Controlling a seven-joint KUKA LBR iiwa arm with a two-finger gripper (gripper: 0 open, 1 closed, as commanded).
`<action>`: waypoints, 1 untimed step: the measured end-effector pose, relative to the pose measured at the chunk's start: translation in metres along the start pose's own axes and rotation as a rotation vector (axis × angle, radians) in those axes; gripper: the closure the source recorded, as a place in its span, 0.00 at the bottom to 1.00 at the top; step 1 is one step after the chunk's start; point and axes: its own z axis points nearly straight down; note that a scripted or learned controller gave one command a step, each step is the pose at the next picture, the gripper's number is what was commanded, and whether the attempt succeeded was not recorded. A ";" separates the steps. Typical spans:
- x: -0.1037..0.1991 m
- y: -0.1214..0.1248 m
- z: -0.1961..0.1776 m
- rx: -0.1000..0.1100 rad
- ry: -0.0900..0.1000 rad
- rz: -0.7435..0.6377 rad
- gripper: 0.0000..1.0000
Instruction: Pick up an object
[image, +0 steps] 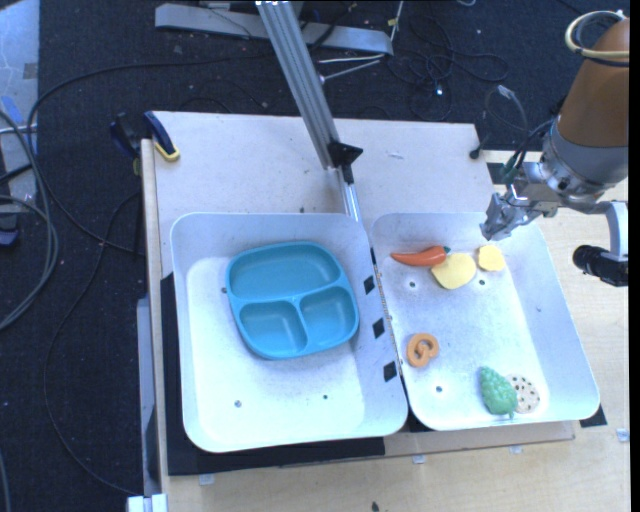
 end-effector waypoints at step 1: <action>0.048 -0.020 -0.004 0.001 0.000 0.000 1.00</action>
